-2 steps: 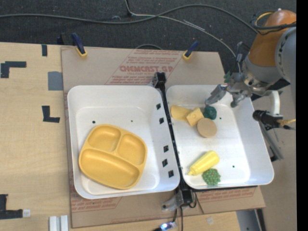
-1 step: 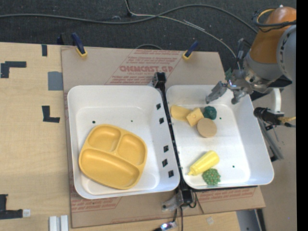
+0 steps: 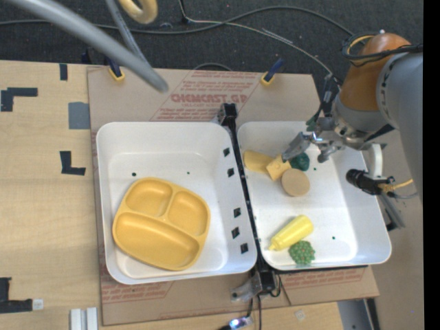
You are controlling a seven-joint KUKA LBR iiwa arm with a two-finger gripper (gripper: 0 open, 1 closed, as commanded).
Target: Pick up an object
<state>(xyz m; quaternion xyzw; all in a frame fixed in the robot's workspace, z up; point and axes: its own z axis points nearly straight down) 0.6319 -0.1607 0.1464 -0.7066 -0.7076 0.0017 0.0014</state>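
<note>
My gripper (image 3: 300,151) hovers open over a green ball (image 3: 300,161). It looks light and slippery; I'd pinch across its middle.

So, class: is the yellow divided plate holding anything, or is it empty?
Empty. The yellow divided plate lies flat in the left bin, and all three of its compartments show bare yellow.
</note>
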